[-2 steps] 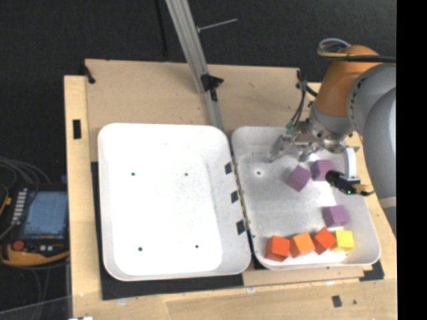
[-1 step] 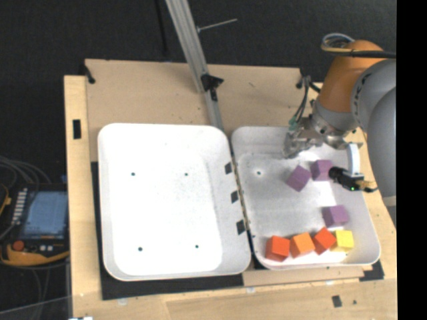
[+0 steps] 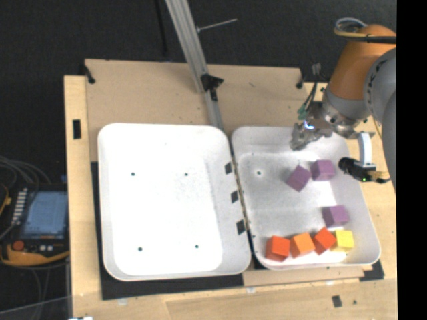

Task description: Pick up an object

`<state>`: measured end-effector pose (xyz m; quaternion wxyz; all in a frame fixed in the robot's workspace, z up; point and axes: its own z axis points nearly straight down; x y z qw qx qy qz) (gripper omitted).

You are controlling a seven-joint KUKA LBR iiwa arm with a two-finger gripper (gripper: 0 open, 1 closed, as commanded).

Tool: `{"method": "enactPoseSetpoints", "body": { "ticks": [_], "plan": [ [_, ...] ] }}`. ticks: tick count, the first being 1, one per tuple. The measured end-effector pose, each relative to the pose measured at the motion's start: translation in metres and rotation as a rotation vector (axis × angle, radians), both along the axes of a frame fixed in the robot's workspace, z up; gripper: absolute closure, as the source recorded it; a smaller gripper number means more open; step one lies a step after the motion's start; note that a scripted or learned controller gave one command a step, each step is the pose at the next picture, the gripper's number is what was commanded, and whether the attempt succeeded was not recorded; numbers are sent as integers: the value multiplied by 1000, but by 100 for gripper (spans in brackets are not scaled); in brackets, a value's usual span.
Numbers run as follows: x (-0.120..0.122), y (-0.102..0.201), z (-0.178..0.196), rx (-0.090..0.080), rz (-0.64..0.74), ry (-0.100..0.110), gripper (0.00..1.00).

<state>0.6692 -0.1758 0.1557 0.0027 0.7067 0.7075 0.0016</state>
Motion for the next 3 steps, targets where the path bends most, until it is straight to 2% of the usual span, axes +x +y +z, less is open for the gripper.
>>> {"method": "enactPoseSetpoints", "body": {
  "ticks": [2,3],
  "plan": [
    [10,-12,123,-2,5,-3,100],
    [1,48,122,2,5,6,100]
  ]
}}
